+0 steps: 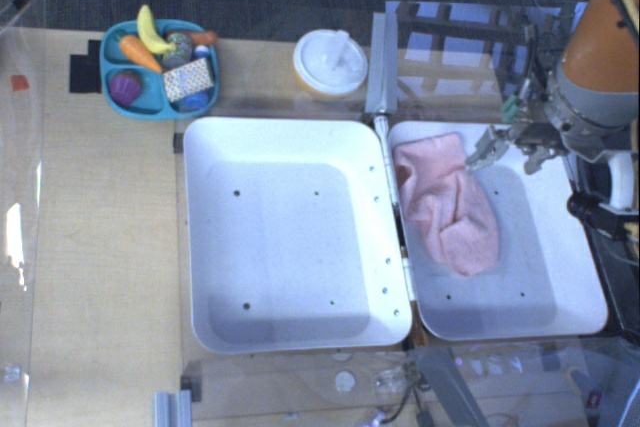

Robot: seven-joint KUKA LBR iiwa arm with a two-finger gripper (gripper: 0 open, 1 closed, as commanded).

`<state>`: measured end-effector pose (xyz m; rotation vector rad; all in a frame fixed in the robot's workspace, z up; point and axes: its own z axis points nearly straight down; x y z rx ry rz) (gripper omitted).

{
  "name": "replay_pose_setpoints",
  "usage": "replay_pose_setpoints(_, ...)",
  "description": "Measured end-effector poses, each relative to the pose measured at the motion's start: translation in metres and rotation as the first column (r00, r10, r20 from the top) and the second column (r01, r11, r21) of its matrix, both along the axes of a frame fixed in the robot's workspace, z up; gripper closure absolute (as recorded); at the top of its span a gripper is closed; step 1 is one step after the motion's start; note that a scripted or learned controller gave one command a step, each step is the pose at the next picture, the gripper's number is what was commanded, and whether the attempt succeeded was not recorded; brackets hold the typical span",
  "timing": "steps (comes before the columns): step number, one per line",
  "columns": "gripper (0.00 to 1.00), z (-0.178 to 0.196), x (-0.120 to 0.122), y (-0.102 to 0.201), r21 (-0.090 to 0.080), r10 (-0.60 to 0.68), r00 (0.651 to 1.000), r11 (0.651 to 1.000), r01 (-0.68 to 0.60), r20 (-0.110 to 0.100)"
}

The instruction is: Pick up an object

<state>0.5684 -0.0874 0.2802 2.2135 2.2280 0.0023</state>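
Pale wooden bench (100, 245) carries a blue toy tray (158, 67) at far left, then a bare left bin (290, 235). Pink cloth (448, 205) lies crumpled in the right bin (540, 305), against its left wall. Tool (488, 153) hovers at the cloth's upper right edge; grip state cannot be determined. Recommend descending onto a raised fold, then closing.

No writing, label, brand or number can be read anywhere here. The patterned packet (190, 75) in the blue tray (113, 102) bears markings, but they are too small and blurred to make out.
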Motion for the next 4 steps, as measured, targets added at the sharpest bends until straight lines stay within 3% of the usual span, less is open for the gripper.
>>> replay_pose_setpoints(1, 0.00, -0.123, 0.037, -0.038, 0.000, 0.036, 0.999, 0.999, -0.036, -0.001)
replay_pose_setpoints(2, 0.00, -0.190, 0.045, -0.029, -0.004, 0.160, 0.987, 0.987, -0.160, 0.012)
replay_pose_setpoints(3, 0.00, -0.190, 0.034, -0.014, -0.007, 0.309, 0.951, 0.951, -0.309, 0.012)
replay_pose_setpoints(4, 0.00, -0.189, 0.003, -0.004, -0.008, 0.312, 0.950, 0.950, -0.312, 0.014)
